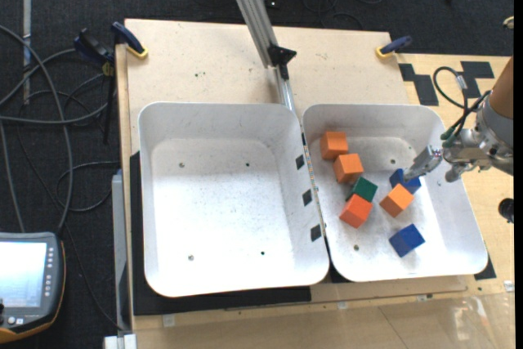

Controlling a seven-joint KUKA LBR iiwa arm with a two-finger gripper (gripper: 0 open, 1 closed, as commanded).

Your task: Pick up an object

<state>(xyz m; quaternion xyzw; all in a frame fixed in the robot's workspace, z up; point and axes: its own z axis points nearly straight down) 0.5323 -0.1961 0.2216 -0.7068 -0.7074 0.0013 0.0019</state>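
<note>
Reaching in from the right, the gripper [426,162] hangs low over the right bin [458,208]. Its tip is just above a small blue block [406,180], which is partly hidden, and I cannot tell if the fingers are apart or together. No block shows between them.

The blocks sit in the middle of this bin. Two orange blocks [333,145] [348,167] lie near the top. Below them is a green block [362,190] touching another orange block [355,211]. A fourth orange block [397,199] sits right beside the hidden blue one. A bigger blue block [406,239] lies alone lower down. They are all little cubes with bright, flat sides.

The left bin [163,176] sits beside it.
</note>
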